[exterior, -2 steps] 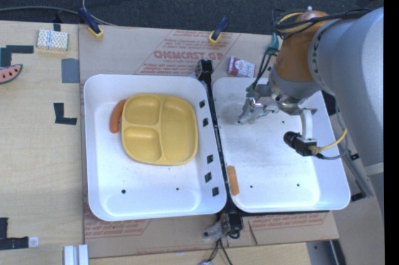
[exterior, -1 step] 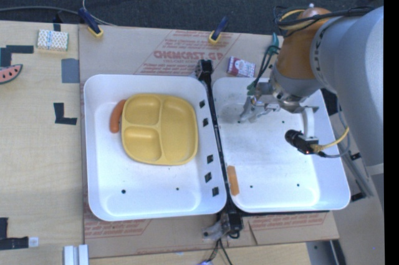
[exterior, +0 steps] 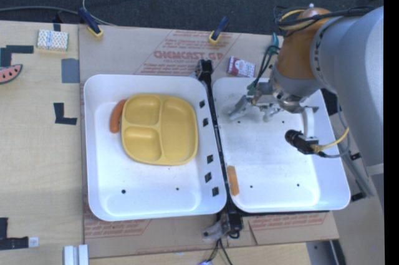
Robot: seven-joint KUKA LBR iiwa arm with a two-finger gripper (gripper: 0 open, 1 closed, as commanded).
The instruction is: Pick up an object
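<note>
Two bins, gripper at right bin's 11 o'clock, finger state unclear, yellow tray in left bin, orange stick at right bin's 7 o'clock.

small red packet lies on cardboard behind the bins.

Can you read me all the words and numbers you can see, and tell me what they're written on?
"CHEMCAST GP": red print on the brown cardboard sheet under the bins.
More red print on the cardboard's front edge: too small to read.
Small red and white packet behind the right bin: print too blurred to read.
</note>
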